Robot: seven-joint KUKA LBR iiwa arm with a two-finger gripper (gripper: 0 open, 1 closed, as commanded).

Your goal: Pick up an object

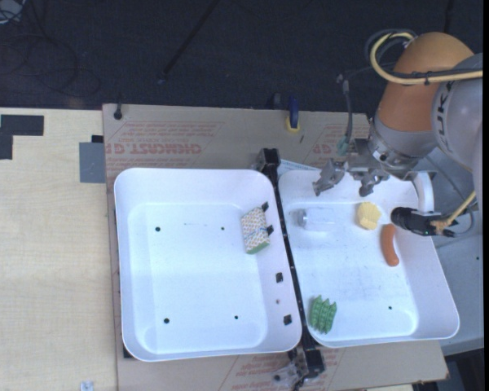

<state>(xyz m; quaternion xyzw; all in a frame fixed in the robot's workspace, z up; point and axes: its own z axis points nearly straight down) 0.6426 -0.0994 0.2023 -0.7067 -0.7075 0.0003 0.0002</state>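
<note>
Dark floor w/ cables runs along the far side; below it a pale wood desk carries a brown cardboard sheet and two shallow white bins side by side. My arm, grey w/ an orange band, comes in from the right, and my fingers hang over the far edge of the right bin. They're spread apart, two tips pointing down, w/ nothing between them.

Right bin: a yellow block sits near and right of my fingers, close but not touching. An orange carrot-shaped piece lies further right, by the bin's right wall. A clear plastic item, hard to make out, lies left of the yellow block. A green ridged object rests at the near left corner, well apart from the rest.

Left bin: a patterned sponge-like pad w/ a green edge leans by the right wall, near the divider.
</note>
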